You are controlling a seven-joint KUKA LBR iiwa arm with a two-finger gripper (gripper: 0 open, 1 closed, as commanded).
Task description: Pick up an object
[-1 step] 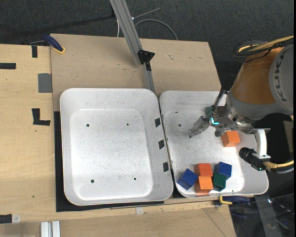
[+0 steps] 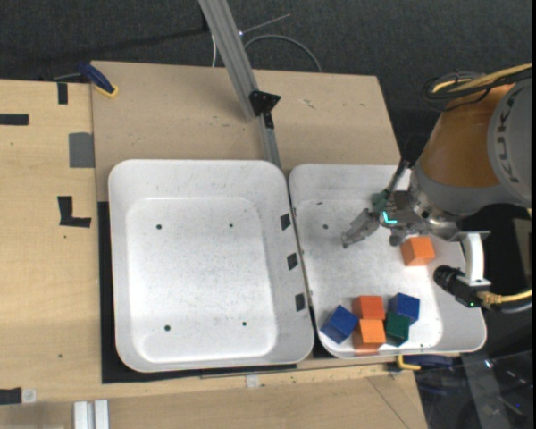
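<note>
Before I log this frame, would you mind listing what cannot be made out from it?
- Gripper, camera view: too small and dim to tell how its jaws stand.
- Green block: partly covered by the blue block in the cluster.
- Arm: cut off by the right edge.
- Lone orange block: whether the arm touches it is unclear.

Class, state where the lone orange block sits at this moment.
In the camera view the lone orange block lies in the right bin, near its right side, just below the gripper and above the cluster of blocks.
</note>
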